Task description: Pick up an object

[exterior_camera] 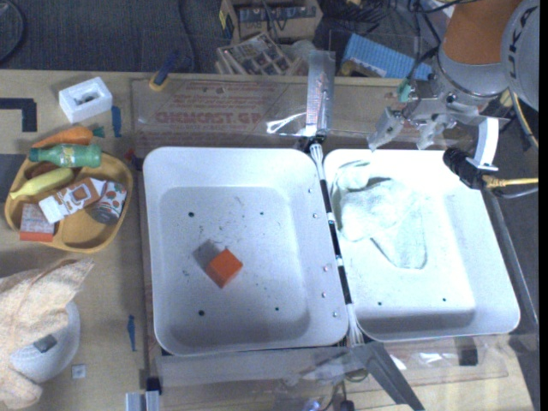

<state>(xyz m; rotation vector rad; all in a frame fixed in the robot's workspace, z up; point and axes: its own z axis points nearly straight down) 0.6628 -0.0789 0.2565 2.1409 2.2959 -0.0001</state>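
- Hovering over right white bin (492, 311) back edge: two-finger gripper (409, 128), fingers apart, holding nothing.
- Crumpled white cloth (385, 217) lies in that bin's back-left part, just forward of the gripper.
- Orange cube (225, 267) sits mid left bin (171, 178), well apart.

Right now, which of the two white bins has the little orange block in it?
The left shallow white bin holds the small orange cube-shaped block. The right shallow white bin holds a crumpled pale cloth instead.

Matt orange block (225, 268), soft white cloth (390, 221)
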